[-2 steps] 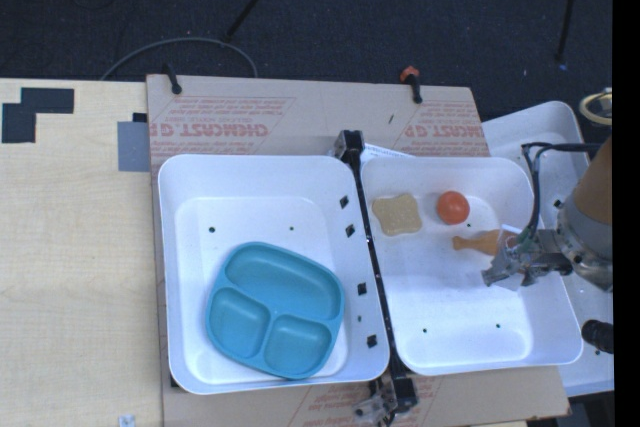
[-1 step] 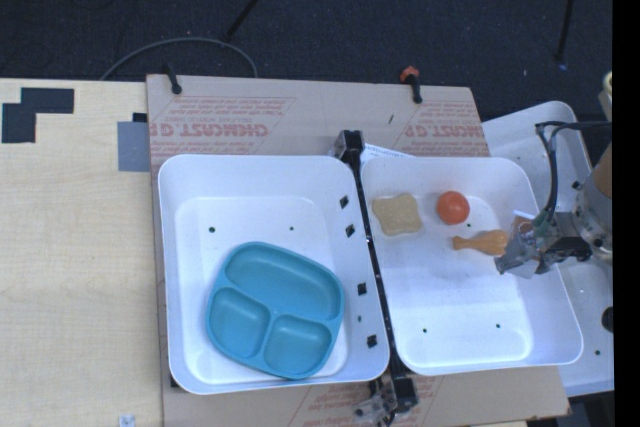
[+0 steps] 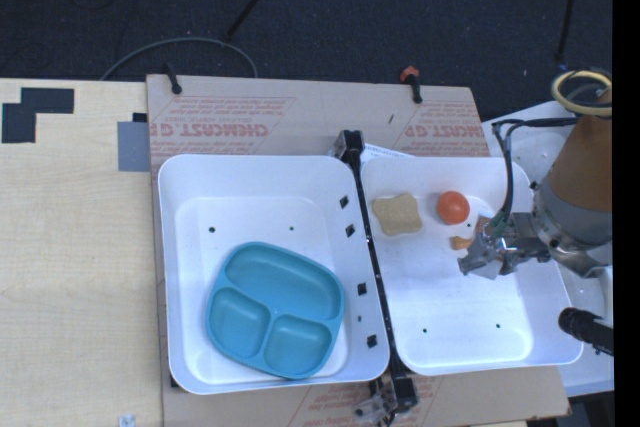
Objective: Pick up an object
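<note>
Low in the frame, nearest the lens, a blue divided plate (image 3: 275, 308) lies in the left bin (image 3: 185, 180): smooth moulded plastic, rounded corners, three compartments, nothing in them.

Right bin (image 3: 500, 340) holds the candidates for picking. A tan, roughly square piece (image 3: 397, 213) with a matte, porous look (sponge or toast, cannot tell which) lies near the divider. Beside it sits a small red-orange ball-like object (image 3: 453, 206), glossy, possibly a toy tomato. A small orange scrap (image 3: 460, 242) lies just below the ball, too small to identify.

Claw (image 3: 484, 256) hangs low over the right bin, close to the scrap and near the ball; dark metal, partly blurred. Cannot tell how far the claw is spread, and nothing is visibly between its tips.

Progress judgement: pick not yet achieved. All objects rest on the bin floor; none lifted. Remaining: close on one object and raise it clear.

Both bins are shallow white plastic, glossy, on a cardboard sheet (image 3: 300, 115) over the pale wood table (image 3: 70, 245).
</note>
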